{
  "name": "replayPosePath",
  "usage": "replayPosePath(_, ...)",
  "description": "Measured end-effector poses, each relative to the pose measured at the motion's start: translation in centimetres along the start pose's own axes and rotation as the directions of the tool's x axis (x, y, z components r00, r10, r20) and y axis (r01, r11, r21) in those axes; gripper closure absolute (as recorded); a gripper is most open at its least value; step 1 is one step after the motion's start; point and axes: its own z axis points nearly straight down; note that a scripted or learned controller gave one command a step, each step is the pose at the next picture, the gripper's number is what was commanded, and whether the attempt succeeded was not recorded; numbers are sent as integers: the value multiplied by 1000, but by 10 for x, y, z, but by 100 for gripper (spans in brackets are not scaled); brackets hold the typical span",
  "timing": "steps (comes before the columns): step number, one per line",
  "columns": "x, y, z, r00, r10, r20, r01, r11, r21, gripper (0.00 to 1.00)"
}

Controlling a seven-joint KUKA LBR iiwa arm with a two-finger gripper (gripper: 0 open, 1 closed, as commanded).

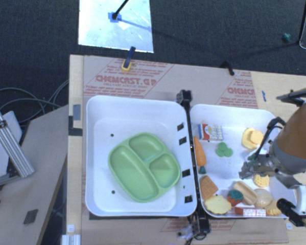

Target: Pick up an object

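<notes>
- From the one camera above the bench, we see the left shallow white plastic bin (pixel 93 142) holding a pale green three-compartment tray (pixel 144 166), lying flat near its middle.
- The right shallow white plastic bin (pixel 230 112) holds the toy food: an orange carrot (pixel 200 153) along its left wall, a small white carton with red and blue print (pixel 211 132) near the top, a green round-lobed piece (pixel 223 149) just beside it, and a yellow cheese-like block (pixel 252 137) further right.
- Along the bin's lower edge we find a tan cracker-like slab (pixel 208 187), a yellow round piece (pixel 217 205), a red-and-teal piece (pixel 235 196), a pale bread-roll shape (pixel 246 191) and a cream round piece (pixel 263 200), crowded together and touching.
- The grey arm's two-finger gripper (pixel 254 168) is low over the right bin's right half, just beside a small yellow waffle-like piece (pixel 261 180).
- We cannot tell how far its dark fingers are parted, nor whether anything sits between them.
</notes>
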Motion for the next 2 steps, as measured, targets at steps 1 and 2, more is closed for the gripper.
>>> replayPosePath(1,4,-4,-61,1000,-1,0,1,1000,-2,100)
replayPosePath(2,4,-2,-88,1000,-1,0,1,1000,-1,100)
